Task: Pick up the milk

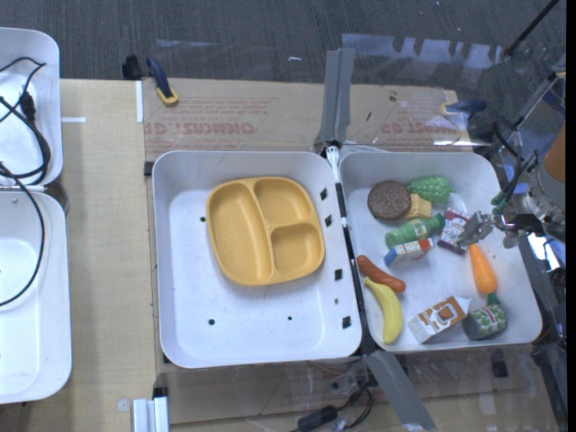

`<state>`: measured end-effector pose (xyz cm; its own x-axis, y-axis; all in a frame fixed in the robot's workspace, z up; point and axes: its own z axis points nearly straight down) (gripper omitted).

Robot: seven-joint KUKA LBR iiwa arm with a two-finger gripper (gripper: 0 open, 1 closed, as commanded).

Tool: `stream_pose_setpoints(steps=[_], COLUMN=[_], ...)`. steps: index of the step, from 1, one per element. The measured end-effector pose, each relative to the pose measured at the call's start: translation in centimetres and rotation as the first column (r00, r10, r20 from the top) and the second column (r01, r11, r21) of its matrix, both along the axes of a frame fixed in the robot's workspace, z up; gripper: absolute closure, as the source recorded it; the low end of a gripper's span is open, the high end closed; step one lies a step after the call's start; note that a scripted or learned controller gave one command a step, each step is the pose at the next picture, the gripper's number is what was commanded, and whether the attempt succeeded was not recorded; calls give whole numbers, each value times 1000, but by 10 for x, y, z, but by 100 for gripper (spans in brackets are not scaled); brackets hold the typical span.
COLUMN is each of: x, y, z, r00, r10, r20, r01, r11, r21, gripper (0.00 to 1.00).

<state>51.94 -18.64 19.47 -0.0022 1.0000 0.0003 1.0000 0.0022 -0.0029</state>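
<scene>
Two small cartons lie in the right bin (526,282), and their labels are too small to read. A white carton with an orange-brown face (438,319) rests near the front wall, between a banana (387,309) and a green can (486,320). A smaller white carton with blue and red ends (409,250) lies mid-bin under a green bottle (414,233). My gripper (484,226) hangs at the bin's right side, just above a red and white packet (457,230) and well back from the front carton.
The right bin also holds a brown cookie (389,200), a green bumpy toy (429,188), a carrot (482,270) and a hot dog (381,273). A yellow divided plate (265,229) sits in the left bin (180,313). A grey divider (337,97) rises behind the bins.
</scene>
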Motion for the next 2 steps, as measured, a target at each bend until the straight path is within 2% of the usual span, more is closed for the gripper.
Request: stream_pose_setpoints(steps=[1, 2], x=[-43, 20], y=[48, 23], z=[-91, -89], r00=[994, 964], r10=[113, 267], r20=[0, 3], r01=[-113, -267], r11=[994, 964], r21=[1, -1], gripper=[0, 0])
